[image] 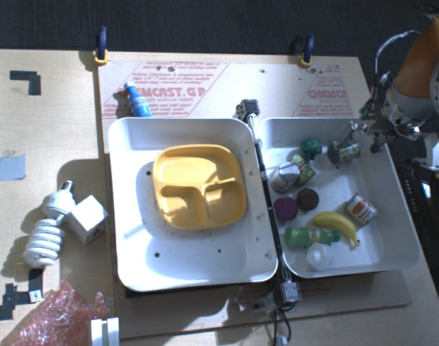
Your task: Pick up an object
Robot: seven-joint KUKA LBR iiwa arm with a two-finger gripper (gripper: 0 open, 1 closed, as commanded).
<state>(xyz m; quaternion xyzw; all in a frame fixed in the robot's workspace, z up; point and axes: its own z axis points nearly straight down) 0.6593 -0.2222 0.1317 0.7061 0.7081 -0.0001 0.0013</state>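
Leftmost, a spiral light bulb (47,231) and a small white cube (88,215) lie loose on the worktop (46,143), just beside each other and well outside either bin, so they look like leftovers rather than targets. Next, the left bin (132,265) holds a yellow divided tray (200,187) sitting flat near its middle. Across the shared wall, the right bin (392,244) gathers the pickable clutter: a crumpled silver wrapper (285,178) by the divider, a purple ball (285,207) and a dark brown ball (308,198) just beside it, a green bottle (311,235) lying on its side, a banana (337,225) next to it and a small can (360,209) near the right wall. Further back, a small green and grey object (346,151) lies at the far side, and the claw (368,137) hangs just beside it at the bin's top right corner, probably lined up for that piece. Whether its tips are spread or pressed together I cannot tell
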